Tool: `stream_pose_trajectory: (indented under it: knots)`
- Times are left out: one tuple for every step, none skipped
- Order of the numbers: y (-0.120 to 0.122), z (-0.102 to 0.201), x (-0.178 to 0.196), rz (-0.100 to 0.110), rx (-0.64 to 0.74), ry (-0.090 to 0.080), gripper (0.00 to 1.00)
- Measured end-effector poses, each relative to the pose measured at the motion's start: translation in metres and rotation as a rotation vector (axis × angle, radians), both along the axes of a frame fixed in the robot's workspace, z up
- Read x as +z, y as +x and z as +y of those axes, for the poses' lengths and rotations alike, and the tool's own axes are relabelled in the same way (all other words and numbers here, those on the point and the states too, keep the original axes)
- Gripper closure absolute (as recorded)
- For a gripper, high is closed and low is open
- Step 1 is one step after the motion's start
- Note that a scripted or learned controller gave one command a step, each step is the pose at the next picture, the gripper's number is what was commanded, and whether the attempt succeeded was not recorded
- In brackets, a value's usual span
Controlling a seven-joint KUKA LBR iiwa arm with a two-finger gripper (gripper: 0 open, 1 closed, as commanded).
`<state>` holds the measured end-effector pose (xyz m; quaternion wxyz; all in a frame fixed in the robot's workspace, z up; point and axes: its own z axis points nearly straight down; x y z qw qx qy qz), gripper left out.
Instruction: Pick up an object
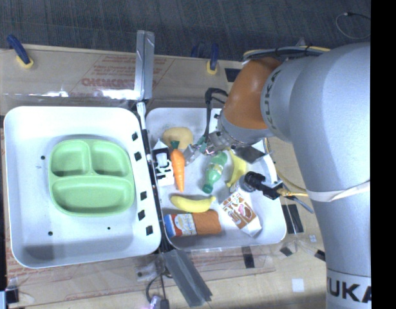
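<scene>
Nearest you: the grey arm (333, 172) with its orange band. Its hand (207, 145) sits low in the right bin (185, 116), beside the carrot (178, 169) and green bottle (214, 172); its grip you cannot tell. Left bin (24, 172): green divided plate (91, 176). Plywood bench (88, 69), blue clamps, dark carpet (185, 8).

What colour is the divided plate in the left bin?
Light green; the camera view shows the plate clearly.

Two white bins (17, 172). One green divided plate (91, 176). One carrot (178, 169), one green bottle (214, 174) just below the jaws, two bananas (192, 203), one yellowish pear-like fruit (176, 136), one can (192, 224), one small carton (240, 212).
</scene>
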<state>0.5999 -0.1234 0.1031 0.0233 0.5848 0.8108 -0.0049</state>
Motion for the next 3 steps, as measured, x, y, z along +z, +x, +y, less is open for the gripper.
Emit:
stream_pose_trajectory:
  knots:
    - [-0.019,0.001,-0.001,-0.001,-0.079,0.004,0.00]
    - [-0.036,0.038,0.087,0.028,-0.376,0.039,0.00]
    - [-0.027,0.000,-0.012,0.030,-0.366,0.039,0.00]
